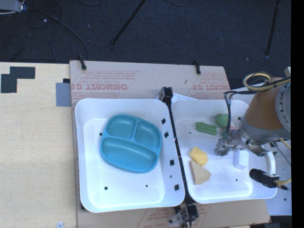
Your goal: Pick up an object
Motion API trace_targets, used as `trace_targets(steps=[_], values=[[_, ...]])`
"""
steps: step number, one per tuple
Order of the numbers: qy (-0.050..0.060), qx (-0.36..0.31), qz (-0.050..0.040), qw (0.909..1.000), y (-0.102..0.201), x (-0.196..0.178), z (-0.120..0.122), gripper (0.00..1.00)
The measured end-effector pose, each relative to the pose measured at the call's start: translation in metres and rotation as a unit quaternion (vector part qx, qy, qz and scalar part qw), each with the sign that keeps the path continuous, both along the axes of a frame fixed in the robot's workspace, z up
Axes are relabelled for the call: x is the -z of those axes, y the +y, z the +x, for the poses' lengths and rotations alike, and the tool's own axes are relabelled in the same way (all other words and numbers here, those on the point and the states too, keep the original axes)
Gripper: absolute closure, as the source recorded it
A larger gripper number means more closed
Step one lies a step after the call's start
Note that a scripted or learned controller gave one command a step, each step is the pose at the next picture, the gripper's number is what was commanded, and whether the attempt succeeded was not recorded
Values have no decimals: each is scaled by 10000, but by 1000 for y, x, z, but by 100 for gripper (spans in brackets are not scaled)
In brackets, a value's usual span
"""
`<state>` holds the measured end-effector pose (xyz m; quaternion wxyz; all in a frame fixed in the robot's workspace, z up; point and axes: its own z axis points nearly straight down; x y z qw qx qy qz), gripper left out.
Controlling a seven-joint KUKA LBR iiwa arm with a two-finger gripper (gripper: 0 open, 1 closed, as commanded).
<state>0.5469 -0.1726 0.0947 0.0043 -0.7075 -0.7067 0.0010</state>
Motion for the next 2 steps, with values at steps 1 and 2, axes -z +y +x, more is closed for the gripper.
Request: trace_targets(steps=[1,2], values=[[-26,-17,-19,10000,-2,-58,7,100],[-30,0,-25,10000,-13,-110,4,100]])
